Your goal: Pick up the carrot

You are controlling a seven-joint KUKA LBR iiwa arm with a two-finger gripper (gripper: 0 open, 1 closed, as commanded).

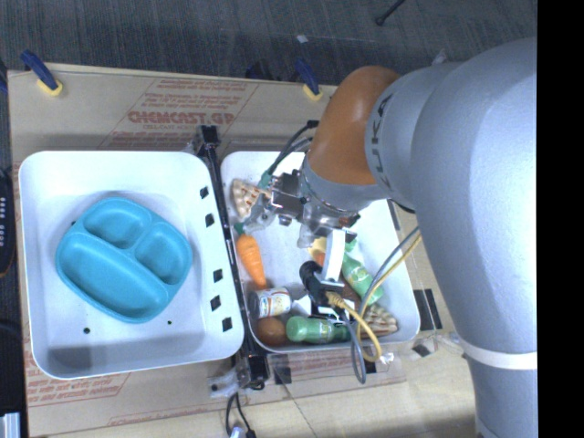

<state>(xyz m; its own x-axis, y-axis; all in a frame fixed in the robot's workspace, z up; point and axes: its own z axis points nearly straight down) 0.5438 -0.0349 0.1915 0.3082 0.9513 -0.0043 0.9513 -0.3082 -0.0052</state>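
**A:** Where does the job stand? Is the slim orange tapered carrot [251,259] up yet?

**B:** No. It lies flat on the floor of the shallow white plastic bin on the view's right [260,164]. It is close along that bin's left wall, thick end toward the far side and point toward the near one. Nothing is lifting it.

**A:** And the two-finger gripper [270,204]?

**B:** It hangs over the same bin, just past the carrot's thick end and near a tan latticed waffle-like piece [243,192]. I cannot tell whether it is spread or pressed together (the bulk of the grey arm [474,199] hides much of it from this slant). I see nothing in its grasp.

**A:** So what is done?

**B:** By my reading, only the approach: the arm is in the correct bin and near the target. What is left is lining up over the carrot, coming down, closing on it and raising it clear.

**A:** Any crowding?

**B:** Toward the near end, yes. A small tin can with a pale label [274,302] sits just off the carrot's tip, and a green plastic bottle lying on its side [315,328] is beyond that. The carrot's middle looks free. The other white bin [36,245] holds a blue divided plastic plate [123,258], well apart from all this.
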